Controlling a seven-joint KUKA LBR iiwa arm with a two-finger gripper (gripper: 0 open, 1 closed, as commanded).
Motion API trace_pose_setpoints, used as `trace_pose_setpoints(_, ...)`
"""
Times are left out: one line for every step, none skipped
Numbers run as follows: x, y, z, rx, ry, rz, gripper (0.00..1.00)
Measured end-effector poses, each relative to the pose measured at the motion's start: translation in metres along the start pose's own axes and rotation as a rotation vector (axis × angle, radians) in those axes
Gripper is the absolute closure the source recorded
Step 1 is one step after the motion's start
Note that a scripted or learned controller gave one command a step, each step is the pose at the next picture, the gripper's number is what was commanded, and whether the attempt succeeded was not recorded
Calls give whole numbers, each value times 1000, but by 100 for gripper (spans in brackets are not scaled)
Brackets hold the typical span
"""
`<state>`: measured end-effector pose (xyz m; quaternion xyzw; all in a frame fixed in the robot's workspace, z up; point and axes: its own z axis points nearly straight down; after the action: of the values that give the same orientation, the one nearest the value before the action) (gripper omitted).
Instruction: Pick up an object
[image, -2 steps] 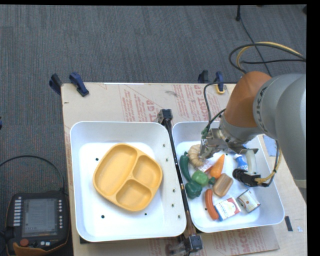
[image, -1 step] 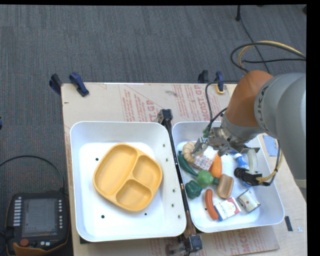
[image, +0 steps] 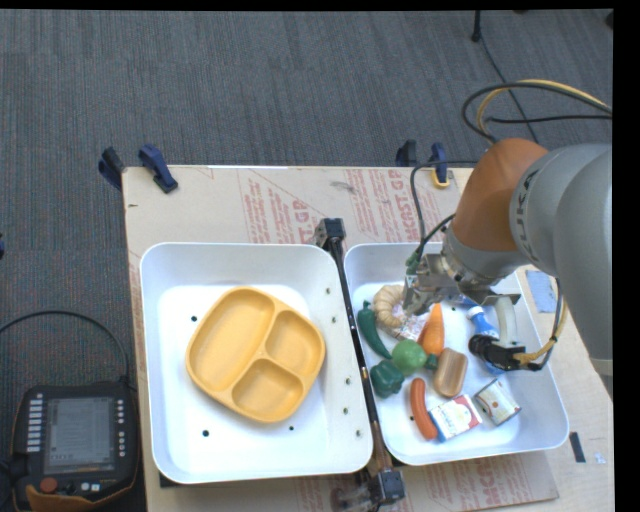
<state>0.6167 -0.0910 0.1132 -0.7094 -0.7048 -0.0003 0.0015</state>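
The grey arm (image: 560, 230) with its orange band comes in from the right and hangs over the right bin (image: 545, 420), wrist bent down toward that bin's upper left part. The left bin (image: 165, 300) holds a yellow divided plate (image: 256, 353) with three compartments, lying a little tilted near its middle.

The pincer (image: 418, 290) sits low over the cluttered heap in the right bin — whether it is open or closed I cannot tell, for the wrist and cables cover it from above. Nothing can be seen gripped.

The things to be picked lie packed together just below and beside it. A beige ridged piece (image: 388, 298) lies at its left, touching or nearly so. An orange carrot (image: 433, 330) stands just below right of the pincer, with a green round toy (image: 408, 356) beneath it and a dark green pepper-like piece (image: 371, 330) along the bin's left wall. Lower down are a tan bread-shaped piece (image: 450, 372), a red-orange sausage (image: 421, 407), a small red and white box (image: 455, 416) and a small carton (image: 496, 401) — these lie well apart from the pincer. A blue and white tube (image: 484, 320) lies to the right under the wrist.
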Motion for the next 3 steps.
trace_pose_setpoints(-1, 0, -1, -1, -2, 1, 0)
trace_pose_setpoints(9, 9, 29, 4, -2, -8, 0)
trace_pose_setpoints(9, 4, 25, 33, 4, -8, 100)
